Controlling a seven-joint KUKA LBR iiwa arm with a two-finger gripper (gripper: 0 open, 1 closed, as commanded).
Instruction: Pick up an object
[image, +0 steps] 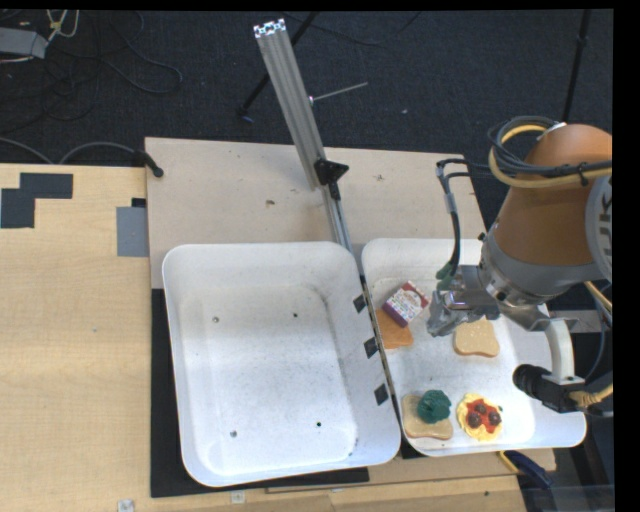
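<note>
My gripper (447, 318) hangs over the middle of the right bin (560, 432), just right of a small red and white packet (405, 302). An orange slab (396, 334) lies below the packet by the bin's left wall. A tan bread slice (476, 342) rests just under and right of the gripper. Near the front of the bin sit a green lump on a bread piece (432, 410) and a yellow piece with red spots (480, 416). Nothing shows between the fingers.
The left bin (200, 270) stands beside the right one, divided by black clips (366, 325). A slanted metal bar (300, 110) rises behind the bins. The arm's orange band (560, 190) looms over the right bin's far right side.
</note>
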